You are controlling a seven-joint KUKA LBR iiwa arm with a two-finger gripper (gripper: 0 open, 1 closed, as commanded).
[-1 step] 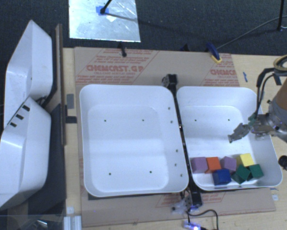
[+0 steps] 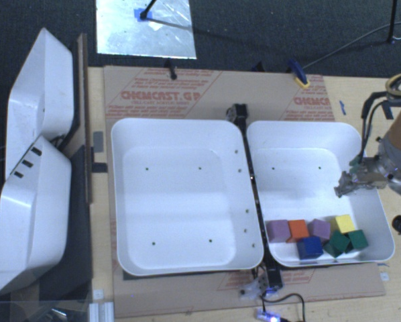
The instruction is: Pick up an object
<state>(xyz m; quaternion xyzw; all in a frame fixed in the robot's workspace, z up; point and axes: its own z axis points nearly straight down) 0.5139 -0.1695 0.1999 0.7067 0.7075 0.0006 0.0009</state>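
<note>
The gripper (image 2: 341, 188) sits at the right side of the scene, over the right edge of the right bin (image 2: 301, 136). It is small and blurred here, so I cannot tell if it is released or clenched, and nothing can be seen held in it. The grey arm (image 2: 398, 146) behind it comes in from the right, with looping cables above it.

Below the gripper and apart from it, a cluster of small blocks lies along the bottom wall of the right bin. From left to right there is a light purple block (image 2: 277, 231), an orange block (image 2: 298, 229), a second purple block (image 2: 319, 229) and a yellow block (image 2: 345, 223). Just in front of these sit a blue block (image 2: 309, 247) and two dark green blocks (image 2: 336, 245) (image 2: 358, 239). The blocks are packed close, several touching.

The left bin (image 2: 180, 133) lies just beside the right one, the two sharing a dark seam down the middle. Both bins rest on a sheet of cardboard (image 2: 207, 89) with red lettering, which covers the pale wooden counter (image 2: 334, 92). A small blue and yellow clamp (image 2: 298, 72) sits at the cardboard's top edge.

Further out, a shiny metal plate (image 2: 147, 22) lies on dark carpet at the top, and two more white tubs (image 2: 36, 159) lean at the far left.
</note>
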